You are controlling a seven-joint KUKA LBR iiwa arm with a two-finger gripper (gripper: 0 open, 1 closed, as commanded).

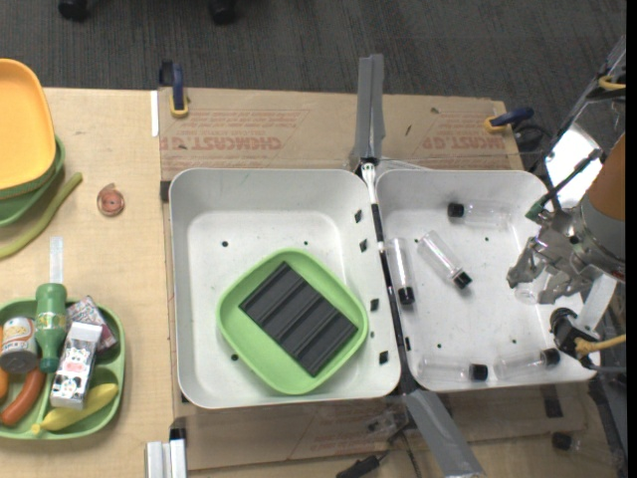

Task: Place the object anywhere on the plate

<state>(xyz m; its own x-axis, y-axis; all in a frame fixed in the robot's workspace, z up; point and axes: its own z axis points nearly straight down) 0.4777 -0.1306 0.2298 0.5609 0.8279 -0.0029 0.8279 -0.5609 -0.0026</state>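
Whether my jaws stood parted or closed I could not tell, for my gripper showed as a tangle of grey metal at the right edge of the right bin, low over its floor, with nothing clearly seen between them. Around me in that bin lay several clear vials with black caps: one vial lay slantwise near the middle, its cap toward me; another vial lay along the left wall, cap toward the near side; a third vial lay close to the far wall, well apart from me. Two more clear vials rested along the near wall, just below my wrist. None of them touched me as far as I could make out. The green plate sat in the left bin, tilted square to nothing, bearing a dark ribbed insert on its middle. Off to the left, on the wooden bench, stood a green tray of toy food and a stack of yellow and green plates.
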